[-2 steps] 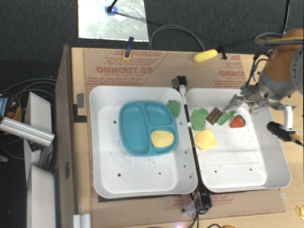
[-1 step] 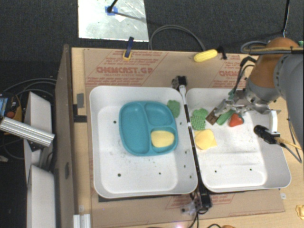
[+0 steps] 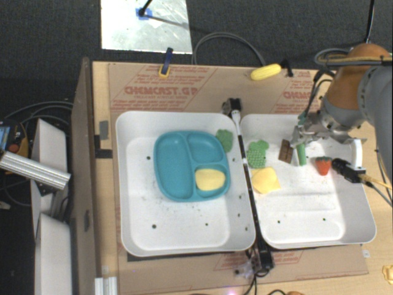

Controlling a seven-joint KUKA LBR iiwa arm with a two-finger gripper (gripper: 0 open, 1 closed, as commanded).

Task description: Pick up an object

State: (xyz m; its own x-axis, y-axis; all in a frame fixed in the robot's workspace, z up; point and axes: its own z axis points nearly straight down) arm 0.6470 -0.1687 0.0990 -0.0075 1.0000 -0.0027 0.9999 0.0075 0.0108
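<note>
Green cylinder [image 3: 302, 155] stands in the right bin [image 3: 344, 226], directly under the gripper [image 3: 301, 145], beside a brown block [image 3: 285, 150] and an orange strawberry [image 3: 323, 165]. I cannot tell how the gripper's jaws stand. Left bin [image 3: 138, 226] bears a blue divided plate [image 3: 178, 165] with a yellow piece [image 3: 210, 179].

Looking down from high above the table [image 3: 202, 82] at a slant, taking in both white bins [image 3: 184, 241], arm [image 3: 362, 85] reaching in from the right.

Glossy plastic bins [image 3: 184, 241], matt blue tray [image 3: 175, 165] (probably plastic), cardboard bench [image 3: 184, 88]
</note>
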